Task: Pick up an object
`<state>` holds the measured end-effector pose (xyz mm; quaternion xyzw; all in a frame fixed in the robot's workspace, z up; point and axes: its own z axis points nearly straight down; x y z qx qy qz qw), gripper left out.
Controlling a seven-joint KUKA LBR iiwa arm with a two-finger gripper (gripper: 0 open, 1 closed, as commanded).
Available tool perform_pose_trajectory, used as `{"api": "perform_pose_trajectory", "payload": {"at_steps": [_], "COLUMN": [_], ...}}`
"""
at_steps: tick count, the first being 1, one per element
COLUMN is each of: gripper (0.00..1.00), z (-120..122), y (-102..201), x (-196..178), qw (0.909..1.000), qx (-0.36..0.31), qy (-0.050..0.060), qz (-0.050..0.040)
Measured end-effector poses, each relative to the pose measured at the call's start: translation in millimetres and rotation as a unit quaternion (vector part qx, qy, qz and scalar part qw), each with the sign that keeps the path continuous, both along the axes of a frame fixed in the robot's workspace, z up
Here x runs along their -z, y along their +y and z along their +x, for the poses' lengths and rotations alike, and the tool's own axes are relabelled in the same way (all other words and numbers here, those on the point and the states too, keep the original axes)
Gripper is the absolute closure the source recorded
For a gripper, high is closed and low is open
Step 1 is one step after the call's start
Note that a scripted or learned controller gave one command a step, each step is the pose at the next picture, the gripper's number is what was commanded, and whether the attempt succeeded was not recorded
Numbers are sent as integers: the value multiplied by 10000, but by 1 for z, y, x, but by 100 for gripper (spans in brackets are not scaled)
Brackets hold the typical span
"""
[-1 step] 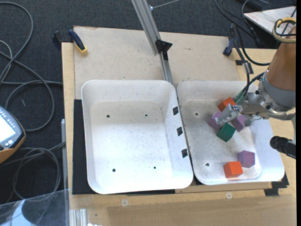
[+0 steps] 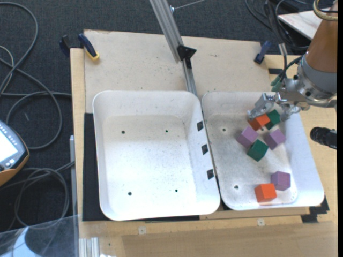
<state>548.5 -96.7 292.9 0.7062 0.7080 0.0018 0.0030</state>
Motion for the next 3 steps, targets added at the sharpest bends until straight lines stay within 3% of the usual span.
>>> {"api": "perform_pose_trajectory", "payload": {"at_steps": [1,2,3], "gripper": [0,0,0], "z": [60,92,94], "y": [-39,-22,-119], "x": [37,48,181], "qw": [10000,10000,10000], "qx": [19,-2,21], "qy": [26,19,31], "qz": [-6,3,29]}}
